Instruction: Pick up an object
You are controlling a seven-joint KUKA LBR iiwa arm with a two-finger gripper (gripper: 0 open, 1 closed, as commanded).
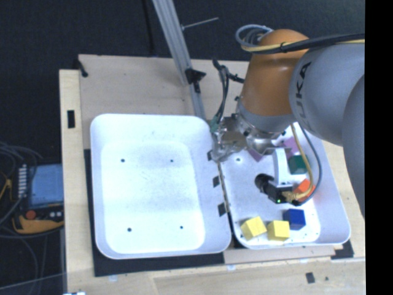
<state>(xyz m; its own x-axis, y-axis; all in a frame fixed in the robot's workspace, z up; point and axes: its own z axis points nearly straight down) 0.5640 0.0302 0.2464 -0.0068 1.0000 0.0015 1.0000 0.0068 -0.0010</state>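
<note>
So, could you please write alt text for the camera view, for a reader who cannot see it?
A grey robot arm with an orange band reaches from the right over the right white bin, which holds two yellow blocks, a blue block and other small items. The left white bin sits beside it.

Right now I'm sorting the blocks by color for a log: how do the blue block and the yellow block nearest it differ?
The blue block is dark blue, while the yellow block is pale yellow. The blue block sits farther right and higher in the view, whereas the yellow block lies nearer the right bin's lower rim. Both are small cube-like blocks that lie close together in the same bin.
</note>
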